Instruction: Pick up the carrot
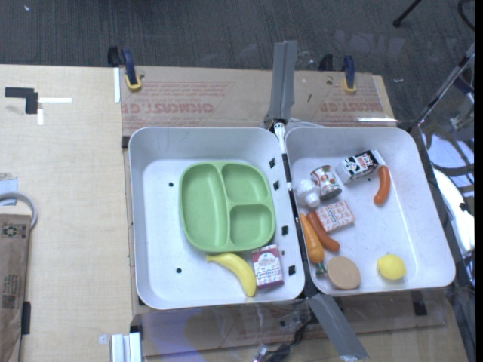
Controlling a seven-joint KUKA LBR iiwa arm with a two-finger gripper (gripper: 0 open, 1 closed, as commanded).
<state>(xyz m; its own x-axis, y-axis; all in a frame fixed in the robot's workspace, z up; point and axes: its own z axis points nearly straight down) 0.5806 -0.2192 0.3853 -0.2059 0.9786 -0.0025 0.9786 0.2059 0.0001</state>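
Carrot [311, 240] in right bin [423, 225], beside sausage [325, 234].

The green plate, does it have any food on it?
Empty. All three sections of the green plate show bare green; the banana lies beside it.

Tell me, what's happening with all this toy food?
Nothing is being handled right now. The carrot lies in the right bin, against its left wall, beside a hot dog. A lemon and a can sit there too. The left bin holds a green tray and a banana.
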